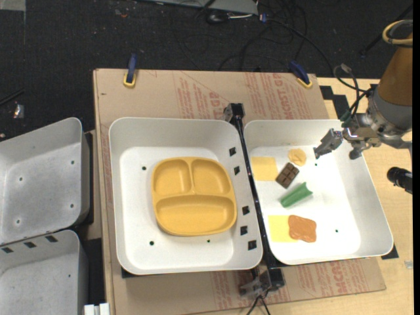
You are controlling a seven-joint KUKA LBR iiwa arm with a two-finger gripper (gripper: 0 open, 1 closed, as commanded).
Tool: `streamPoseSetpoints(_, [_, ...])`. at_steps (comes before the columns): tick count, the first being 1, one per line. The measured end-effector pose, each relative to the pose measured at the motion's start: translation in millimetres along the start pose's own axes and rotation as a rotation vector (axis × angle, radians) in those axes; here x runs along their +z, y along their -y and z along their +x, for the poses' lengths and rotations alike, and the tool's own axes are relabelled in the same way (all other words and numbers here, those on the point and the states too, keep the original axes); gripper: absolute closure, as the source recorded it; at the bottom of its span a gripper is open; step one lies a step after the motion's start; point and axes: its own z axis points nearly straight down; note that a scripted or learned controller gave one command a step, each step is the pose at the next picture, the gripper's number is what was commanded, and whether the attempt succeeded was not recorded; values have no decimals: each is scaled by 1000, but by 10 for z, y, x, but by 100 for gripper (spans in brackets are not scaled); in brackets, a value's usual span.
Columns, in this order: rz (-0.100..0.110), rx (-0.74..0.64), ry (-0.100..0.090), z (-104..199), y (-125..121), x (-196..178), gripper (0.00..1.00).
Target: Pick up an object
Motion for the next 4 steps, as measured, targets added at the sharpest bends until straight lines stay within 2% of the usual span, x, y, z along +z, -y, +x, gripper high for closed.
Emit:
streamPoseSetpoints(1, [4,-1,-2,70,-31,613,0])
streamPoseSetpoints(2, [3,2,-1,-16,-66,1179,0])
streamPoseSetpoints(3, [-3,2,0,-21,-80,1295,0])
streamPoseSetpoints(4, [-6,1,2,-20,-86,1196,100])
